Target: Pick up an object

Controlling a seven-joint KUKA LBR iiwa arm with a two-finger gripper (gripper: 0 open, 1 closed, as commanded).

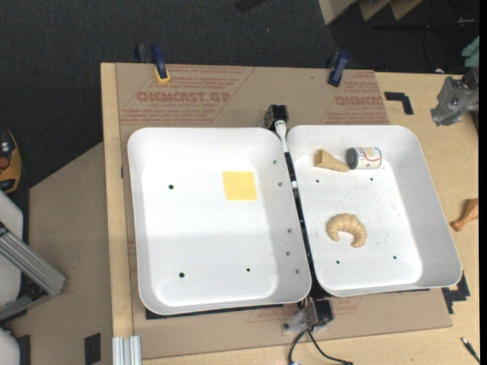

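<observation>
In the right bin (426,204) lie a tan croissant (347,230) near the middle, a small tan wedge (330,160) at the back, and a small white can (364,158) on its side just right of the wedge. A flat yellow square (240,185) rests in the left bin (152,226). My gripper (455,101) shows as a grey metal piece at the view's right edge. It sits outside the right bin's back right corner, well away from every object.
Both bins sit on a brown board (228,93) clamped at the back by two blue clamps (159,61). A small orange piece (465,217) pokes in at the right edge beside the right bin. A cable (313,341) runs out at the front.
</observation>
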